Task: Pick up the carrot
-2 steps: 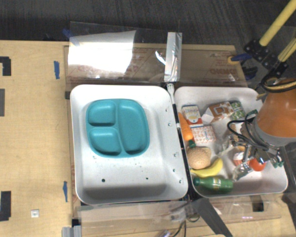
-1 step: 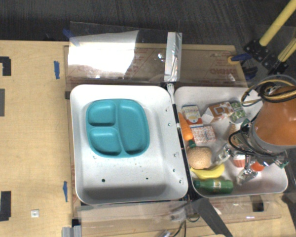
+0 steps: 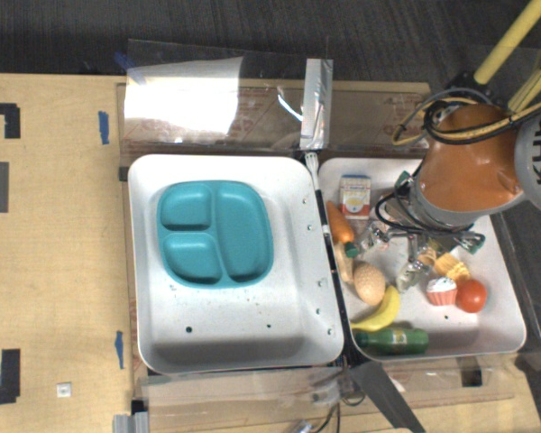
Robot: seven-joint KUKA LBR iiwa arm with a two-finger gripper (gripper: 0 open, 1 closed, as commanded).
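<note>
Right of centre, inside the right bin [image 3: 509, 327], the gripper [image 3: 413, 258] hangs low among the toy foods, its metal fingers blurred against the clutter, so how far apart they stand, and whether anything lies between them, cannot be told. Above it rises the orange band [image 3: 464, 170] of the arm, ringed by black and yellow cables. Just right of the gripper lie a small yellow piece [image 3: 451, 264], a cupcake [image 3: 441, 290] and a tomato [image 3: 472, 296]. Left of it sits an egg [image 3: 370, 283], with a banana [image 3: 381, 310] and a green bottle [image 3: 395, 338] below. The carrot [image 3: 340, 225] lies along the bin's left wall, apart from the gripper, beside a small carton [image 3: 354, 194] at the upper left of that bin. Left of centre, the left bin [image 3: 162, 314] holds a teal divided plate [image 3: 215, 233].
</note>
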